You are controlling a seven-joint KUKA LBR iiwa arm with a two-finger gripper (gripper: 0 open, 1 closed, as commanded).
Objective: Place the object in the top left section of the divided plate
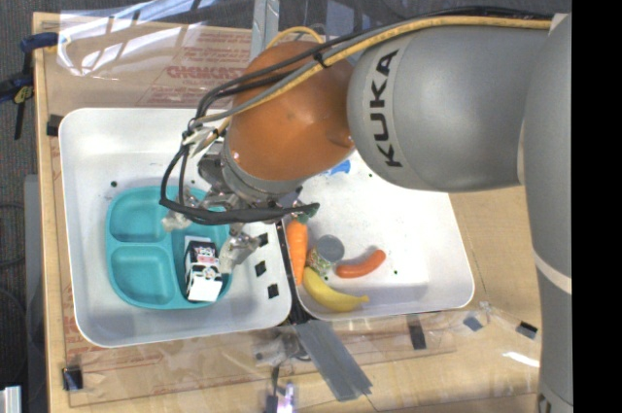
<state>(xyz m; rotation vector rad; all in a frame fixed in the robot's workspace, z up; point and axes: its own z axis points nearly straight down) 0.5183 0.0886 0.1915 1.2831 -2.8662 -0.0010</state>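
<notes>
A teal divided plate (146,251) lies in the left bin (87,158), with two sections on its left and one long section on its right. A small white, black and red object (202,271) rests in the right section, near the plate's lower edge. My gripper (218,240) hangs below the orange wrist band (287,124), just above and to the right of that object, over the plate's right side. The wrist and its cables hide much of the gripper and the plate's upper right corner.
The right bin (437,246) holds a carrot (296,246), a banana (332,292), a red sausage (361,263), a grey round piece (327,250) and a blue item (338,169) partly under the arm. The big grey arm (457,100) covers the right bin's upper part.
</notes>
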